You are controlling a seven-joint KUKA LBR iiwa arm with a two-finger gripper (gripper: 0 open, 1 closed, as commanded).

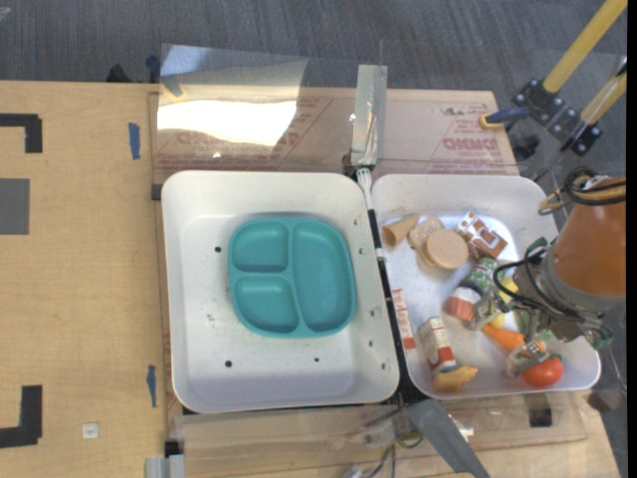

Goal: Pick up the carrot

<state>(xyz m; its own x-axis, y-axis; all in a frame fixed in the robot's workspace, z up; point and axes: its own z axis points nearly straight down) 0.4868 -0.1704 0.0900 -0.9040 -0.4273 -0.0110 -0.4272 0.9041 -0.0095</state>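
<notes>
The carrot [503,338] is a small orange piece lying in the right white bin [518,193], towards its front right part. My gripper [532,319] hangs low over the bin just right of and above the carrot, under the arm's orange band [597,252]. The wrist and cables hide its tips, and I cannot tell whether it touches the carrot. A red tomato [542,371] lies just in front of the gripper.
The right bin also holds a tan disc [445,250], a cone-shaped piece [398,229], a brown and white box [485,235], a small can [435,342], a yellow piece [456,374] and a red-white item [460,309]. In the left bin [189,267] lies a teal divided plate [293,275].
</notes>
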